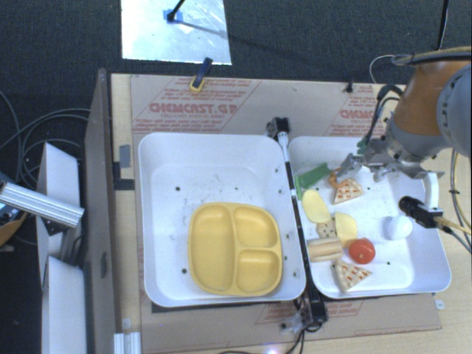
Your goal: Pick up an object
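Two bins — the left bin (169,198) holds a yellow tray (236,248); the right bin (431,271) holds toy food. The gripper (352,167) hovers over a waffle (346,191) by a green piece (314,175) — its grip I cannot tell.

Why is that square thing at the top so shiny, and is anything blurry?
Camera view: the shiny sheet above the bench reflects light, so it glares pale. The arm looks soft and slightly blurred. The yellow tray and toy food are evenly lit, with faint shadows.
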{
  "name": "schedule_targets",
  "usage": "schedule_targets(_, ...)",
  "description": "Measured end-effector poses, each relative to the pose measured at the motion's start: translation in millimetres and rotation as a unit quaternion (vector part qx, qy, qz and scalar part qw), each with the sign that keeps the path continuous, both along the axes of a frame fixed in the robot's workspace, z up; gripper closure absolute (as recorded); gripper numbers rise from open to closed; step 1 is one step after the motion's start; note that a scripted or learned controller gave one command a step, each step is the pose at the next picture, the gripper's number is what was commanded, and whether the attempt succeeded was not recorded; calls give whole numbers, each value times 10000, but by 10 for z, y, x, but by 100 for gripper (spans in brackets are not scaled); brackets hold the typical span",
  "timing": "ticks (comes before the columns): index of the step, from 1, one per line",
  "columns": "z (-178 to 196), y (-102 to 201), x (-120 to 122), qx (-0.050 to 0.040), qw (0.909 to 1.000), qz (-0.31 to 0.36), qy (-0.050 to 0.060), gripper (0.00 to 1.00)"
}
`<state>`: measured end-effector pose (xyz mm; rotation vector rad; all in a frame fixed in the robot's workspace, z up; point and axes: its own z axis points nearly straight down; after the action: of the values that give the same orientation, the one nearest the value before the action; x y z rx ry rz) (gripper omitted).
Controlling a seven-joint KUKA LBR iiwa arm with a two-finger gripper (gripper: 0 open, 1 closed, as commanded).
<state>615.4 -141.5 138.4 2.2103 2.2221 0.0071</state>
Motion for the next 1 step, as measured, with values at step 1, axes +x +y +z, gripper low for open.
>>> schedule_targets(1, -541, 245, -700, 19, 10000, -30, 59, 0)
